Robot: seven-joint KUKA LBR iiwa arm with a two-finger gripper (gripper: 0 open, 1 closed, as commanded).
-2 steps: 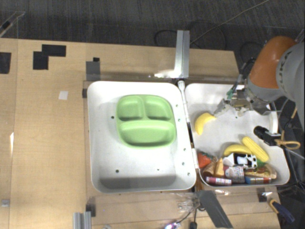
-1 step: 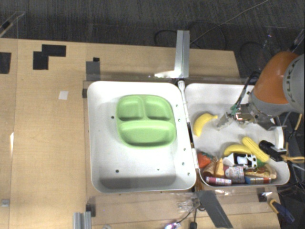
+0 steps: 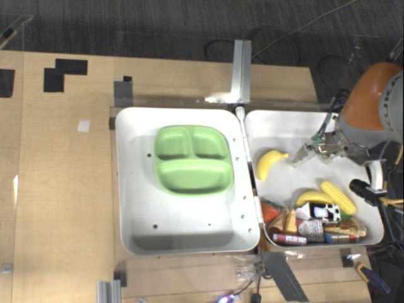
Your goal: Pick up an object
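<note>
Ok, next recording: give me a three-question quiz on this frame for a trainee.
1. True or false: the green divided plate lies in the left bin.
2. Which item lies nearest the gripper? A) banana B) corn cob C) green divided plate
3. Fill in: the clutter of small items sits along the ___ edge of the right bin.

Key: 1 true; 2 A; 3 near (bottom).

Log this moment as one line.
claw: in right bin, holding nothing | nearest: banana | green tray: left bin
</note>
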